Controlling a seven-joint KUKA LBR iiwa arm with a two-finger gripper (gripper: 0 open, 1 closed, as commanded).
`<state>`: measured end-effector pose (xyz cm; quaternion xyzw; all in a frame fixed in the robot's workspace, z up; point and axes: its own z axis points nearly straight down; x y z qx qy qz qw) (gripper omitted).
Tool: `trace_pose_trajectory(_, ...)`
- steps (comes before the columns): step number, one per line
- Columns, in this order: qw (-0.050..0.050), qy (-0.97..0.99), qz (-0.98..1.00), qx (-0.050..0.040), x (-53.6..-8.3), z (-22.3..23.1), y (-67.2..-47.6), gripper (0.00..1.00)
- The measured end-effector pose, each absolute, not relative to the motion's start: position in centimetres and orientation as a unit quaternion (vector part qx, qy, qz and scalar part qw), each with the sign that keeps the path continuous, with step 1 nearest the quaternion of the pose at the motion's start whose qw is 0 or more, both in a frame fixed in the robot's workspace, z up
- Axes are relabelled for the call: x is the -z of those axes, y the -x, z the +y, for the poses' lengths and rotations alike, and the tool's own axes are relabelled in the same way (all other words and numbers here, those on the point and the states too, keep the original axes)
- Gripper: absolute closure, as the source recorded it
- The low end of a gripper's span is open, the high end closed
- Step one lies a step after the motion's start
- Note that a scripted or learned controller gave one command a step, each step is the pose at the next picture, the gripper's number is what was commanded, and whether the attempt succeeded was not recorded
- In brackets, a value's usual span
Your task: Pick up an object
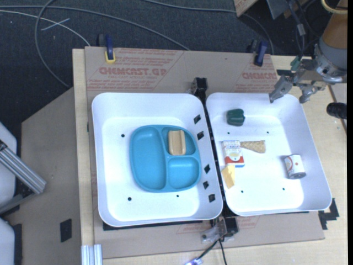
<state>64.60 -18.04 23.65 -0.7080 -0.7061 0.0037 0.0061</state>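
Observation:
My gripper (289,94) hangs over the far right corner of the right bin (309,148), open, with nothing between its fingers. Below it in the right bin lie a dark green block (236,116), a tan wedge (253,146), a red and white packet (233,152), a yellow piece (228,176) and a small white can with a red label (294,166). The green block is the closest to my gripper, to its left and a little nearer the camera.
The left bin (110,164) holds a blue divided tray (144,159) with a tan bread-like piece (176,142) in its upper right compartment. Black clips line the divider between the bins. Blue clamps (110,53) hold the board at the back.

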Motion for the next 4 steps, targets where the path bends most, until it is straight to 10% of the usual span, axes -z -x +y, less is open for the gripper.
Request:
trace_pose_trajectory(1,0.000,0.707,-0.707,0.0001,-24.5,-18.0,-64.9,0.00)
trace_pose_trajectory(4,0.003,0.707,-0.708,-0.0014,-8.2,-18.3,-65.0,0.00)
